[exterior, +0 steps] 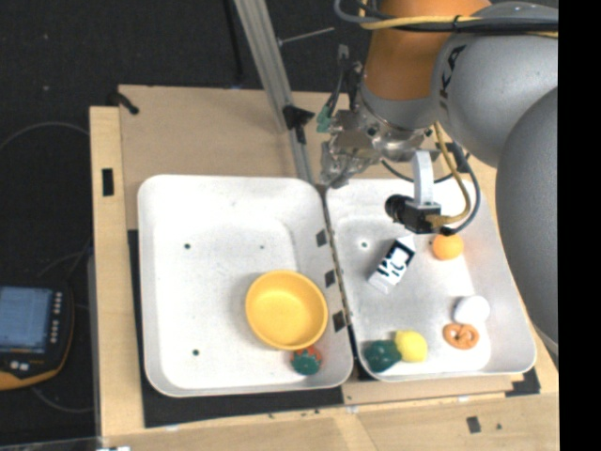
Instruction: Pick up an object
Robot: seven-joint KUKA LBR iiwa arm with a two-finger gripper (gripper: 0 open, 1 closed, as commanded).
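Note:
My gripper [335, 169] hangs below the orange-banded wrist, over the far end of the divider between the two white bins. In the right bin [498, 280] lie a white box with black markings [392, 263], an orange ball [447, 246], a white ball [470, 308], an orange ring-shaped piece [460, 335], a yellow lump [410, 346] and a dark green piece [380, 353]. The left bin [188, 252] holds a yellow bowl [286, 308] and, at its near edge, a small teal and red object [306, 360]. All of these objects lie well nearer the front than the gripper.
A slanted metal rail [268, 64] rises behind the bins close to the gripper. A black part on a white bracket [413, 211] hangs from the wrist over the right bin. A handheld pendant [33, 332] lies off the bench at the left.

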